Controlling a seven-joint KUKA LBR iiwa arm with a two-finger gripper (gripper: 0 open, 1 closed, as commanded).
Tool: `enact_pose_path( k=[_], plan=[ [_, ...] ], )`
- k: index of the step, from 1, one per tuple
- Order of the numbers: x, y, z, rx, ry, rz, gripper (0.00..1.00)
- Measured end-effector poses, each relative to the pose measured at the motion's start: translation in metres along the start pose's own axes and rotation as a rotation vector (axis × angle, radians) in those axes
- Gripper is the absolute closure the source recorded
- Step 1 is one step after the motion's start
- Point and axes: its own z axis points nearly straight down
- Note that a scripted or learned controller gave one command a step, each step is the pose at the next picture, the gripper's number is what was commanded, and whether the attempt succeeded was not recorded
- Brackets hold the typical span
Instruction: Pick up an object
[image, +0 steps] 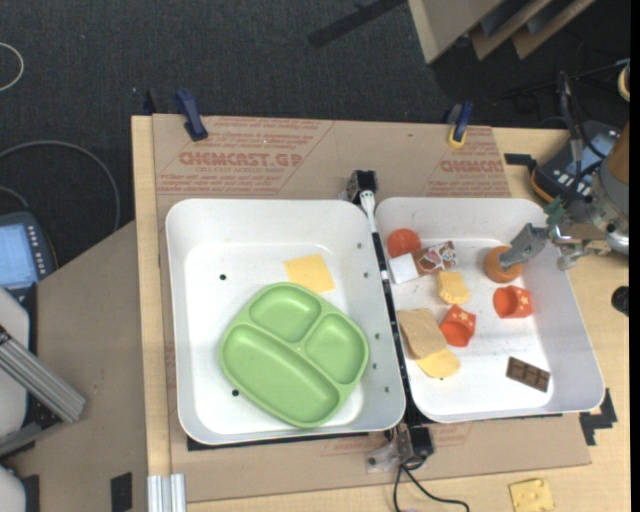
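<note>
Seen from above: left bin (190, 300) holding a green divided plate (293, 351) and a yellow slice (309, 272), right bin (570, 340) scattered with small toy foods. Approach step under way, by the look of it, with the claw (520, 245) hovering at the right bin's far right side, just touching or beside an orange-brown round piece (499, 264); claw opening impossible to tell. Next move likely a descent over that piece before closing.
</note>
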Motion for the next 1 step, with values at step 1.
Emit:
enact_pose_path(
  k=[1],
  plan=[
    [0.0727,-0.0084,0.1472,0.011,0.006,-0.005,0.00]
  ],
)
